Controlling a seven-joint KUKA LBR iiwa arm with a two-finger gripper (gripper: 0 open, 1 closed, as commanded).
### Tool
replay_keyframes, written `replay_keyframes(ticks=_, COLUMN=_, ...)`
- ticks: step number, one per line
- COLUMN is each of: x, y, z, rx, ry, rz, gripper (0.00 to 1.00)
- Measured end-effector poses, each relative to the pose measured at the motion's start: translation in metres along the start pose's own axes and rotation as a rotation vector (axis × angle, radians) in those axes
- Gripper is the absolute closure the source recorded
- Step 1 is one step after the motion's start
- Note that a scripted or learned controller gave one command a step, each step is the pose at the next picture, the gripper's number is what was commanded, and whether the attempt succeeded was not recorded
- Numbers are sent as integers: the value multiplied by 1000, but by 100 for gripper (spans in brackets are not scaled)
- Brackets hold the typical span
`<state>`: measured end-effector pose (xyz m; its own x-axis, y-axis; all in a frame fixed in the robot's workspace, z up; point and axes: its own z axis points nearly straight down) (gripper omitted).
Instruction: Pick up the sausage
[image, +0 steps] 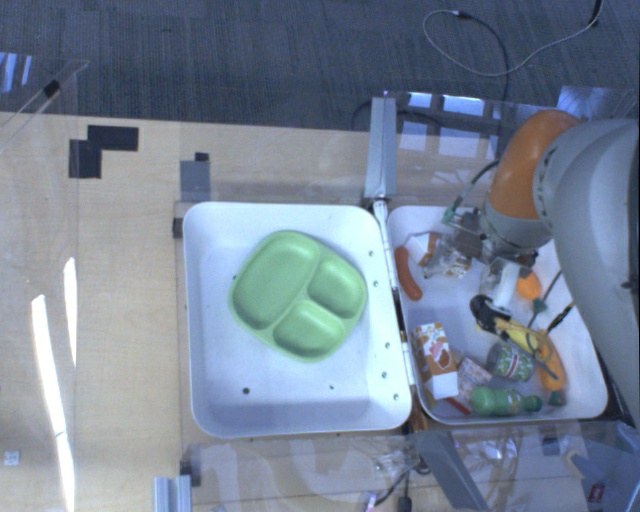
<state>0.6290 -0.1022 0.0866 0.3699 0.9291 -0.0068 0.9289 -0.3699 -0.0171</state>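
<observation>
I note clutter at the near end of the right bin (590, 405): a green bottle (505, 403), a can (512, 362), a banana (520, 335) and a snack packet (434, 348). Beyond them the sausage (407, 273) lies along the bin's left wall, so one side is crowded. The gripper (447, 250) hangs just beside it, nothing seen held; its opening I cannot tell. The left bin (210, 400) holds a green plate (298, 293).
</observation>
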Motion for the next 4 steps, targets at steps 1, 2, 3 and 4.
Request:
replay_keyframes(ticks=1, x=-28, y=-62, z=0, rx=-23, ry=10, rz=21, gripper=0)
replay_keyframes(ticks=2, x=-26, y=-60, z=-11, rx=-26, ry=12, rz=21, gripper=100)
replay_keyframes(ticks=3, x=-28, y=-14, z=-1, rx=-26, ry=10, rz=-17, gripper=100)
replay_keyframes(ticks=4, x=-29, y=-15, z=0, rx=-25, ry=8, rz=-16, gripper=0)
